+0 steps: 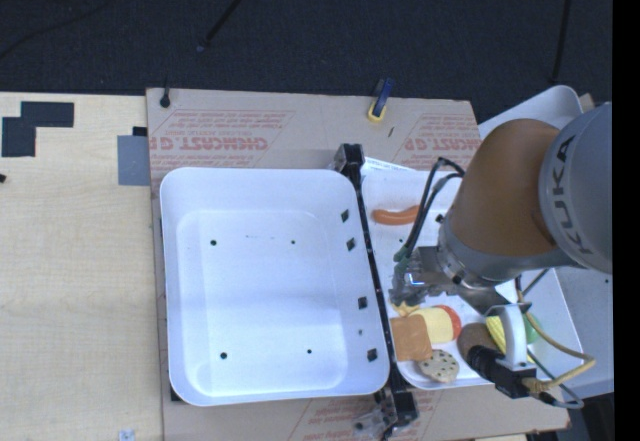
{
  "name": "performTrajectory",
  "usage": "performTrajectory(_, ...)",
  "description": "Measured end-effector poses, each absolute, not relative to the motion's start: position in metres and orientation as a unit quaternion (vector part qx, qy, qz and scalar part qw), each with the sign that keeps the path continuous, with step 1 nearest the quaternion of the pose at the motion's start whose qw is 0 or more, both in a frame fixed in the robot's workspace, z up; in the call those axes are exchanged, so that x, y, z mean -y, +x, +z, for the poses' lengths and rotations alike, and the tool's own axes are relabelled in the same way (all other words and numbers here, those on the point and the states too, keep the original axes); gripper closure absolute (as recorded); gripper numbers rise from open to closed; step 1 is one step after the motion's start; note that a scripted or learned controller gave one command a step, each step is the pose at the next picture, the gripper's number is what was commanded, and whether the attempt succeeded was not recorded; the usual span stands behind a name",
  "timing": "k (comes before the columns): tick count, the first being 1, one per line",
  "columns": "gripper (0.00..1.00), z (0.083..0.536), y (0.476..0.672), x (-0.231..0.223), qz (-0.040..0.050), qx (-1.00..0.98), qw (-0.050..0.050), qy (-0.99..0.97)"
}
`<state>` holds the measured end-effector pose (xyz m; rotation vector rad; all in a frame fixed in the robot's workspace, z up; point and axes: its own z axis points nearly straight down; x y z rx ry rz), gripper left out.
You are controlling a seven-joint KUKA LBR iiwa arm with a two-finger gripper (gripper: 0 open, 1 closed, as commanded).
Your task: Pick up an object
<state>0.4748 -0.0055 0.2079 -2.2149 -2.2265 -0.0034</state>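
The arm reaches into the right bin [385, 191] from the right, its bulky wrist covering much of that bin. My gripper [407, 287] points down at the bin's left side, just above a cluster of toy food. A brown toast slice [411, 336] lies right below it, with a yellow cheese-like piece [437, 322] and a red piece [453, 319] beside it. A speckled round cookie [438, 365] sits at the bin's near edge. An orange hot dog [396, 215] lies farther back.
The left bin [180, 259] stands beside the right one, split from it by a black divider [362, 239]. A yellow-green object [503, 331] lies near the arm's cables at the lower right. A blue-yellow clamp [380, 101] sits on the cardboard behind.
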Motion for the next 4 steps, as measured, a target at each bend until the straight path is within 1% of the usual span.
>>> performTrajectory(1, 1.00, 0.372, 0.478, 0.006, -0.0062, 0.707, -0.005, -0.707)
performTrajectory(2, 1.00, 0.251, 0.475, -0.042, 0.0034, 0.708, 0.004, -0.706)
performTrajectory(3, 1.00, 0.393, 0.477, -0.120, -0.0063, 0.710, -0.002, -0.704)
performTrajectory(4, 1.00, 0.469, 0.476, -0.112, -0.0019, 0.707, -0.001, -0.707)
